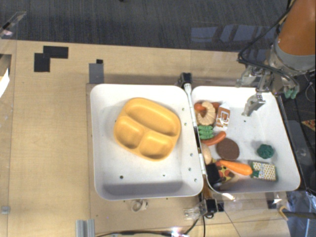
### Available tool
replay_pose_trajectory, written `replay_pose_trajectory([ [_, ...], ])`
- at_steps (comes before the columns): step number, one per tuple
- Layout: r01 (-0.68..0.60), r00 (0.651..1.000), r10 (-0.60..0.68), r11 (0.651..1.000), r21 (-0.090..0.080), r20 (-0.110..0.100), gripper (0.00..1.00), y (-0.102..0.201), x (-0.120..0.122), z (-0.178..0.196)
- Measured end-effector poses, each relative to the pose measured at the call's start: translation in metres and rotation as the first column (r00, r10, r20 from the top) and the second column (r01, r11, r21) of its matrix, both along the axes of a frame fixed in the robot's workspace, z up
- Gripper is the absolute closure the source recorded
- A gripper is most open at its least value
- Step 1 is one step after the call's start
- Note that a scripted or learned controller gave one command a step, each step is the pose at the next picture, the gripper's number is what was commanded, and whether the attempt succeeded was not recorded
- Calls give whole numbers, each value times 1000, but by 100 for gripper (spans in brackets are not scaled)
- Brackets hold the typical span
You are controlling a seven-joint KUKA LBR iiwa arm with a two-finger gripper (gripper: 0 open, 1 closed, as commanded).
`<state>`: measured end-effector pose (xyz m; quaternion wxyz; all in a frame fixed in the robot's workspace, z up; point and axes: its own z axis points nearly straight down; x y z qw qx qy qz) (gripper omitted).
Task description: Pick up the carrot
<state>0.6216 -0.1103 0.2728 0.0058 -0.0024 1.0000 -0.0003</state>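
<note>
Jaws on the gripper (255,104) cannot be read from this slant: whether they stand apart or together I cannot tell, and nothing shows between them. It hangs over the far right part of the right bin (289,147), below the grey arm (296,28) with its orange band.

By size: the left bin (106,181) holds a yellow divided tray (147,127). The right bin holds the small things, crowded along its left and near sides. The carrot (236,167) lies on its side near the front edge, just beside a patterned box (264,171), with a brown disc (228,148) just behind it and a green ball (265,151) further right.

My judgement: nothing of the pick is done. The carrot lies in the bin, well apart from the gripper, so the reach, descent, grasp and lift all remain
</note>
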Motion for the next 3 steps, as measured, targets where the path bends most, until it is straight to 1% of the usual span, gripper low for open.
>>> replay_pose_trajectory([
  [1,-17,1000,17,1000,-2,12,0,15,-50,-147],
  [2,-54,999,54,999,0,6,0,54,-86,-83],
  [3,-297,955,297,955,-2,-4,0,53,-127,-87],
])
